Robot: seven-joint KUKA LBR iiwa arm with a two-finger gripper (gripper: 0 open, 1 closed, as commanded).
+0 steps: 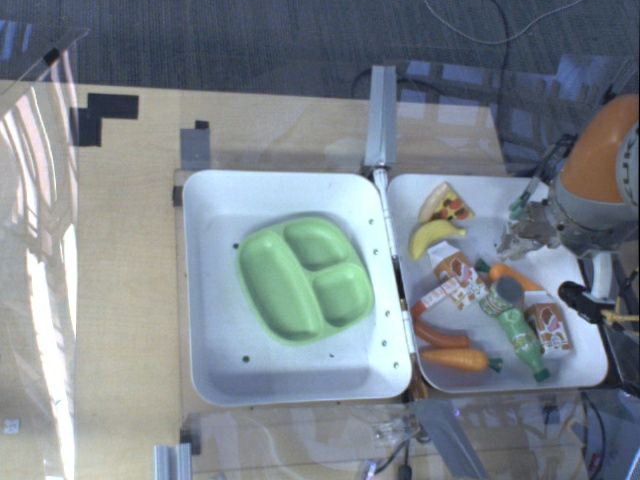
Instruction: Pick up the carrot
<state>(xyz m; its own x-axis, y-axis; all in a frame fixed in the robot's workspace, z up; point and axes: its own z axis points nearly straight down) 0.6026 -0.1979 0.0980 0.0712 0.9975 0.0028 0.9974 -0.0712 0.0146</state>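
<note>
The carrot (460, 359), orange with a green top at its right end, lies along the front edge of the right bin (590, 368). A red sausage (441, 335) lies just behind it. My gripper (519, 236) hangs over the back right part of that bin, well behind and to the right of the carrot. Nothing shows in its grasp. Just in front of the gripper lies a second orange, carrot-like piece (520, 277), partly covered by a grey object (508, 289).
The right bin also holds a pizza slice (446, 205), a banana (436, 235), two small cartons (455, 279), a green bottle (520, 335) and another carton (550, 329). A green divided plate (304, 278) sits in the left bin (215, 368).
</note>
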